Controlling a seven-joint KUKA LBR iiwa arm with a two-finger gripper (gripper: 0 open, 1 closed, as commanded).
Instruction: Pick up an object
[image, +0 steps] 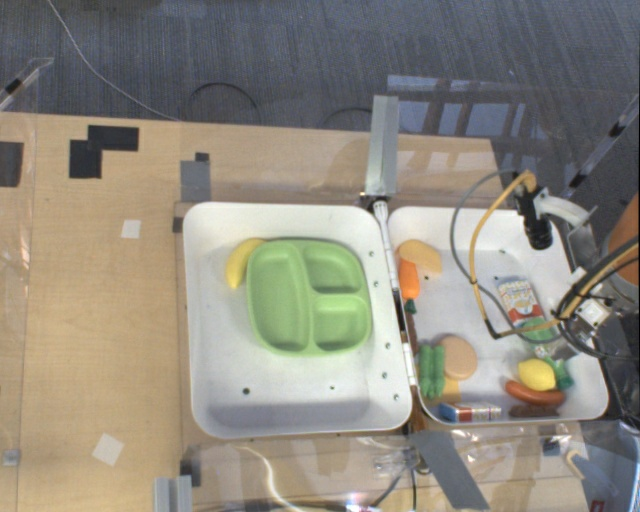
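Note:
The right bin (470, 240) holds several toy foods. A pale wedge (420, 257) and an orange carrot (408, 281) lie at its left wall. A printed packet (517, 298) lies toward the right. Along the front are a green vegetable (432, 370), a tan bun (459, 354), a yellow lemon (537, 375), a red sausage (534, 393) and a small tube (470, 411). My gripper (580, 318) hangs at the bin's right side among cables, above and to the right of the lemon. Nothing shows in its grasp.
The left bin (215, 380) bears a green divided plate (307, 297) with a yellow banana (238, 262) at the plate's left edge. A yellow and black cable loop (470, 250) with a black plug (538, 230) hangs over the right bin. A metal post (381, 145) stands behind the divider.

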